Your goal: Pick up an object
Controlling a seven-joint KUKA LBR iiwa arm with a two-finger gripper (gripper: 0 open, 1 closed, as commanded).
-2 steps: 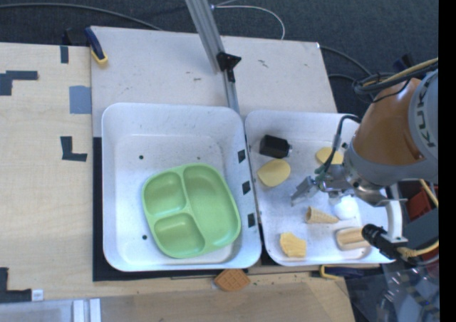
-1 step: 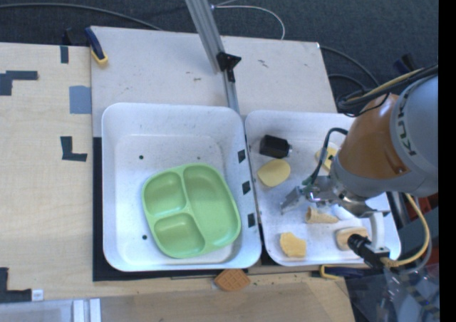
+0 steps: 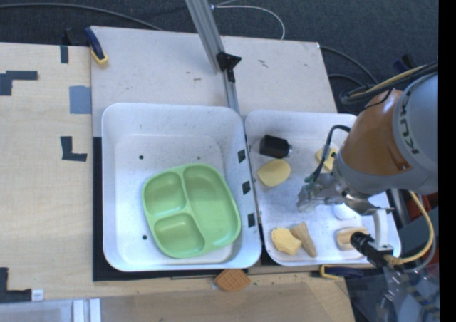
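Note the gripper [image 3: 311, 196], finger state indiscernible, low in the right bin [image 3: 299, 122]; yellow potato-shaped piece [image 3: 274, 172] lies beyond reach, risking an empty close

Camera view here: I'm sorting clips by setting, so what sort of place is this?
Probably a robotics lab bench: a robot arm over two white bins, tape marks on the wooden bench, loose cables on dark carpet.

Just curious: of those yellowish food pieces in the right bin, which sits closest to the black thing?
The rounded yellow piece, lying just below the black object. The other yellowish pieces sit along the bin's front edge, farther away.
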